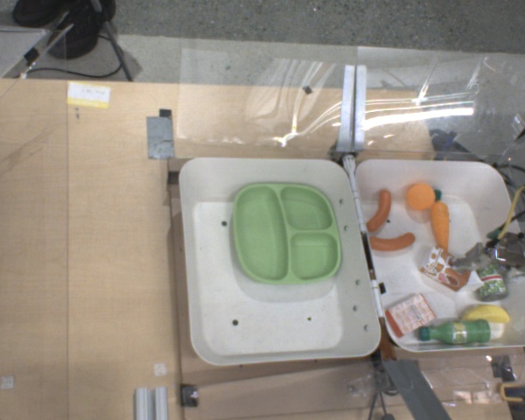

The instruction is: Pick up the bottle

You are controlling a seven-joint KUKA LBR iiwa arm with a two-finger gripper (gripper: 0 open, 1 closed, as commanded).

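Camera view: Two shallow white bins are sitting side by side on the wooden bench [70, 234]. The left bin [201, 322] is holding a green divided tray [287, 233], which is lying flat near the bin's centre.

The right bin [472, 175] is holding several items. The bottle [455, 332], green with a pale label band, is lying on its side along the bin's near wall, cap end pointing left. A yellow lemon-like piece [487, 314] is sitting just beside the bottle's right end. A small red-and-white carton [410, 314] is lying just left of the bottle. Two sausages [385, 221] are lying toward the bin's left side, one angled above the other. An orange [421, 196] and a carrot [440, 222] are resting near the far wall, close together.

The gripper [499, 256] is reaching in at the right edge, positioned above the bottle and apart from it. The state of the jaws cannot be determined here.
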